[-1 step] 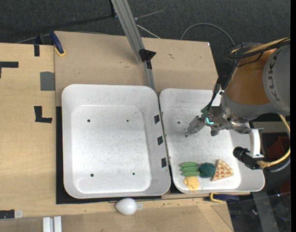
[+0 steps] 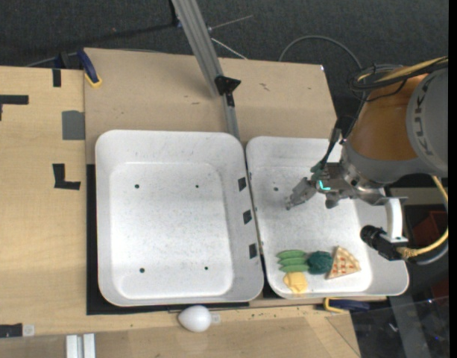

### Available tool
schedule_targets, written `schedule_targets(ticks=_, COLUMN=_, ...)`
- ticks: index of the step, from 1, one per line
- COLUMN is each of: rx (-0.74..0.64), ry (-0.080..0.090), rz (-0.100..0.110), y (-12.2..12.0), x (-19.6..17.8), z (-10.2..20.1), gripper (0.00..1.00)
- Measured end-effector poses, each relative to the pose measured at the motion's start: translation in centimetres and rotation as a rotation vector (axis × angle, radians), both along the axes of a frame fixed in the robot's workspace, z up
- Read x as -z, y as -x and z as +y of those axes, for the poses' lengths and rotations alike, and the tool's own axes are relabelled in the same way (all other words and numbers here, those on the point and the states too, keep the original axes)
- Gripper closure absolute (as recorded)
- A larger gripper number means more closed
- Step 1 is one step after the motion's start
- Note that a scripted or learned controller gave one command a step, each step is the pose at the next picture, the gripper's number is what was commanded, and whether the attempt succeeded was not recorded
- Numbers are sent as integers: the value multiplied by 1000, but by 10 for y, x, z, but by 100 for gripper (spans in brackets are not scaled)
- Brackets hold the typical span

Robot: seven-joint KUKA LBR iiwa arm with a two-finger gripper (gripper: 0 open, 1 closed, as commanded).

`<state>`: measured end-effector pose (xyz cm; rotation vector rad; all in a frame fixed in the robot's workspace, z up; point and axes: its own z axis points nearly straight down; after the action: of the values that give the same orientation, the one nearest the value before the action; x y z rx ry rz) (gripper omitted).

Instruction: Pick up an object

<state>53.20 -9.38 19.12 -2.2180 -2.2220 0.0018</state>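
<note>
My claw [image 2: 297, 198] hangs empty, fingers slightly apart, over the middle of the right bin [image 2: 306, 149], while the toys [image 2: 317, 263] huddle at its near edge; the pizza slice [image 2: 343, 262] looks light and stiff, best pinched across its flat sides.

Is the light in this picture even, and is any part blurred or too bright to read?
In the camera view the light is soft and even, with only faint shadows at the rims of the left bin and right bin; no strong glare on the white surfaces; the gripper looks slightly blurred, and the small toys are sharp enough to tell apart.
</note>
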Motion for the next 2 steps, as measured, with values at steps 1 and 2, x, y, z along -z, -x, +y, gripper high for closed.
schedule_targets(ticks=1, rx=1, ry=0, rz=6, y=3, x=62, z=-6, gripper=0)
schedule_targets(ticks=2, rx=1, ry=2, rz=-1, y=3, x=104, z=-6, gripper=0)
